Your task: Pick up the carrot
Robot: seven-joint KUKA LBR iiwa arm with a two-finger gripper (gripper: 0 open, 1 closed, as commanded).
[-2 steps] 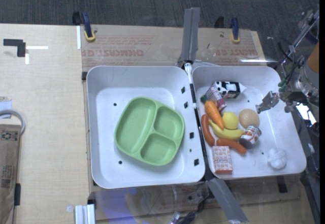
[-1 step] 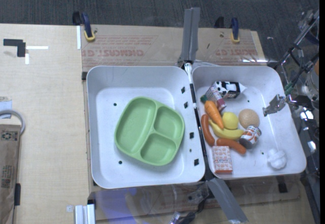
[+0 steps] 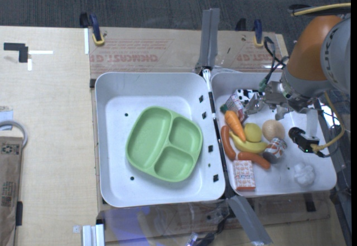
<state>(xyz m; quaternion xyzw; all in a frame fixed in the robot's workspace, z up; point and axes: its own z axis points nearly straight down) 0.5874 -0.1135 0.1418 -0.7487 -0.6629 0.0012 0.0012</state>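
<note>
The carrot [image 3: 234, 124] is orange and tapered. It lies tilted in the left part of the right bin [image 3: 323, 181], its top end next to a small pink-labelled packet [image 3: 236, 106] and its lower end against a banana [image 3: 244, 143]. My gripper [image 3: 266, 102] hangs over the back of the same bin, to the right of and slightly behind the carrot, apart from it. Nothing shows in its grasp.
Packed around the carrot are a yellow lemon [image 3: 254, 131], a beige potato [image 3: 273, 128], two red sausages [image 3: 227, 143], a can [image 3: 274, 150], a small box [image 3: 244, 175] and a white wad [image 3: 304, 172]. The left bin [image 3: 111, 100] holds a green divided plate [image 3: 164, 143].
</note>
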